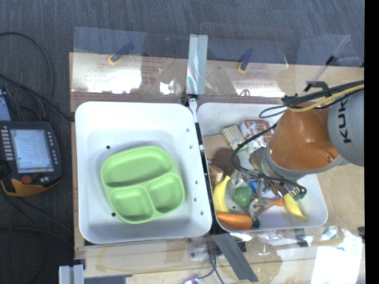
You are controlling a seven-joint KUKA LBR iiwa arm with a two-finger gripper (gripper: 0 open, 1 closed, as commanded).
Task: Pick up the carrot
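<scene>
Pincer (259,205) above one carrot (234,220), between two bananas (221,195).

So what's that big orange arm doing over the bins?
The arm has reached into the right bin, which holds a jumble of toy food. Its gripper hangs low over the pile, just above the carrot lying by the near wall, next to a banana. The carrot is not lifted yet. The left bin holds a green tray.

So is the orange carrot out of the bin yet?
No. The orange carrot lies in the right white bin, at its near wall, with the gripper just above it.
</scene>
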